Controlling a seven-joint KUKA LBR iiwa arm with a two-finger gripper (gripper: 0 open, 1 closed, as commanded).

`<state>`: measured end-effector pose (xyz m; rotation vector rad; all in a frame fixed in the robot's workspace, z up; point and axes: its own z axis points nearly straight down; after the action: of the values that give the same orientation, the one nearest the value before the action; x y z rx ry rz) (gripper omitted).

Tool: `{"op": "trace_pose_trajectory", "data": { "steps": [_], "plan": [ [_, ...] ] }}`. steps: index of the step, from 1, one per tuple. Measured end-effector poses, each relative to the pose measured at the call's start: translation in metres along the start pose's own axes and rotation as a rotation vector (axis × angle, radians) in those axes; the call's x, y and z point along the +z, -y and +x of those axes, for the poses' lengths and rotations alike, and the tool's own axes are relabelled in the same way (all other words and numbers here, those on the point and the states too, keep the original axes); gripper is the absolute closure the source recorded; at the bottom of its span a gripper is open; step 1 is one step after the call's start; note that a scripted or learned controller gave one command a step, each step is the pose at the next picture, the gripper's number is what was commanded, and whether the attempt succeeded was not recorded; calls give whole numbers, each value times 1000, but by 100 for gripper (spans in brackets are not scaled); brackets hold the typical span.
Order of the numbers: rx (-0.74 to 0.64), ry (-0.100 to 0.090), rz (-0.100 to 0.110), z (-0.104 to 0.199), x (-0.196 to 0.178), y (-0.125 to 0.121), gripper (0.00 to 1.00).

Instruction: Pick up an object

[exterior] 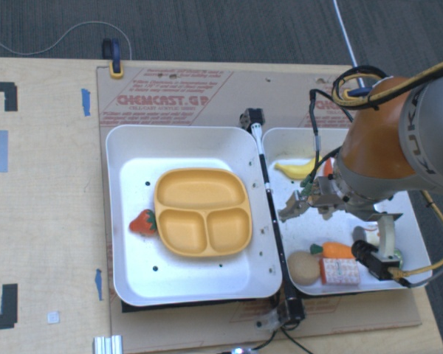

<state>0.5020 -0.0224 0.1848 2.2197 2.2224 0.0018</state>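
left bin [125, 220]: a yellow divided plate [203, 211] was seen lying in the middle, with three compartments, one long at the far side and two smaller at the near side.
strawberry [142, 223]: a red toy was seen touching the plate's left edge, on the bin floor.
right bin [421, 253]: several objects were held, partly hidden by the arm [387, 135].
banana [295, 169]: a yellow piece was seen at the far left of the right bin, just beside the arm.
potato [304, 268]: a beige round thing was seen at the near left corner of the right bin.
carrot [335, 250]: an orange piece was seen just beside the potato, above a red and white box [340, 271].
gripper [301, 203]: it was seen low over the left part of the right bin, between banana and potato, pointed toward the bin wall.
jaws: whether wide or narrow could not be told; nothing was seen between them.
bench [44, 198]: light wood, with blue tape marks.
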Motion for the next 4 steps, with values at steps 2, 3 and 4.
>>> {"op": "trace_pose_trajectory", "data": {
  "steps": [2,3,4],
  "plan": [
    [0,0,0,0,0,0,0],
    [0,0,0,0,0,0,0],
    [2,1,4,-70,73,-28,0]
  ]
}}
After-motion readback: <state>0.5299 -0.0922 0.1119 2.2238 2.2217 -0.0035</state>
